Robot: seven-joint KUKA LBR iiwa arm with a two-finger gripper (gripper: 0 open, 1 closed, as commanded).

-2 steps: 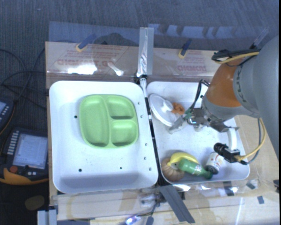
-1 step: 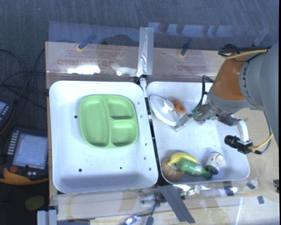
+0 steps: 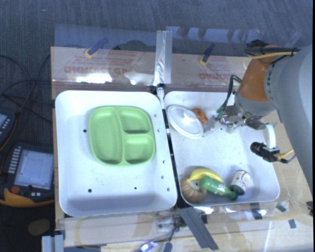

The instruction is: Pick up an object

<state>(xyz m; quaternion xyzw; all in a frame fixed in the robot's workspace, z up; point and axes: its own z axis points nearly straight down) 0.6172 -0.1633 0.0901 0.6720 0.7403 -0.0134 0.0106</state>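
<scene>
In the left bin lies a pale green, three-part plastic tray (image 3: 122, 135), stiff and light but too broad for me. In the right bin (image 3: 220, 151) a clear, shiny shallow dish (image 3: 185, 121) sits by the divider, slippery, best taken at its rim. My pincer (image 3: 212, 124) hangs just right of it; whether it is spread or pressed together I cannot tell. Nearer the front lie a yellow banana-like toy (image 3: 202, 175) and a small white can (image 3: 241, 181). The red lettering on the cardboard behind is probably unreadable.
</scene>
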